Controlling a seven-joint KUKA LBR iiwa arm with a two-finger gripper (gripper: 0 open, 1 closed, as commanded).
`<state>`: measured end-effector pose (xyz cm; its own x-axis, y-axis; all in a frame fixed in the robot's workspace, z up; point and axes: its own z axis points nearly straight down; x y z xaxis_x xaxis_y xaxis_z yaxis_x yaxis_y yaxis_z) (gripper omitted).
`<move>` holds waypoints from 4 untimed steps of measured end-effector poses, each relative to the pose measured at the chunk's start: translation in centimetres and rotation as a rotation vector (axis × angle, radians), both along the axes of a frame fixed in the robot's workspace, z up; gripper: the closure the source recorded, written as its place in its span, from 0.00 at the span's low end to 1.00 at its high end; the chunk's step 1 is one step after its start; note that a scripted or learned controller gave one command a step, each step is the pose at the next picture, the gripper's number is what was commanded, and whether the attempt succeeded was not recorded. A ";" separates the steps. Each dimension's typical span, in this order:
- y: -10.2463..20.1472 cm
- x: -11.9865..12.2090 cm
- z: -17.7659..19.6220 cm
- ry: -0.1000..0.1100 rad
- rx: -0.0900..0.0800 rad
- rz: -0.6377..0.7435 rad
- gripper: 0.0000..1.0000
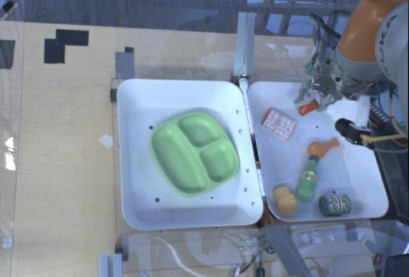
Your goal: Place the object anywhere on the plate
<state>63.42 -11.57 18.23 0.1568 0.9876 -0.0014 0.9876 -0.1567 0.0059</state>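
A green plate (193, 153) with three compartments lies in the left white bin (137, 205). My gripper (313, 102) hangs over the far part of the right bin (370, 205), well to the right of the plate. A small red-orange object (308, 107) sits between its fingertips and pokes out toward the lower left; the gripper is shut on it. Whether the object rests on the bin floor or is lifted off it cannot be told.
The right bin also holds a pink patterned packet (278, 123), an orange carrot-like piece (323, 147), a green bottle (307, 180), a yellow lump (285, 199) and a green can (335, 204). A raised divider (250, 135) separates the two bins.
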 end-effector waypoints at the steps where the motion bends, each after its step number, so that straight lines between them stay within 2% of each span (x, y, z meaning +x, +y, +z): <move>1: 7.0 0.7 0.3 0.002 0.002 0.105 1.00; 2: 11.2 -6.2 0.3 0.001 0.002 0.205 1.00; 3: 19.1 -9.4 0.2 0.003 0.002 0.213 1.00; 4: 19.0 -9.4 0.2 0.003 0.003 0.212 0.00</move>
